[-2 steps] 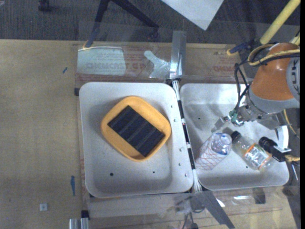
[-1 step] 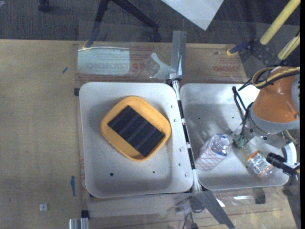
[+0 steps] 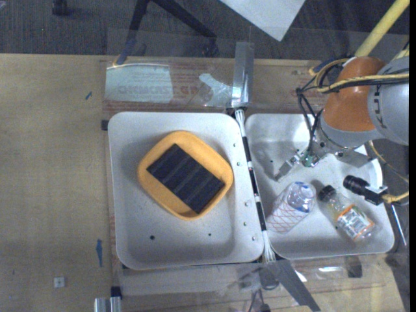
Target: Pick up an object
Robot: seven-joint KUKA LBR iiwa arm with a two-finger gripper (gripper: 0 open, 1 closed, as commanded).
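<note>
Clear plastic bottles (image 3: 291,207) lay at five o'clock of the claw (image 3: 294,163), whose spread I could not tell, hovering empty, so a descent risked glancing off their curved sides.

Single fixed camera above the bench (image 3: 52,174), looking down at a slant. Both white bins in frame: left bin (image 3: 130,239), right bin (image 3: 377,239). Arm (image 3: 364,103) enters from view right. Floor and chair base (image 3: 149,5) along top edge. Moderate standoff.
</note>
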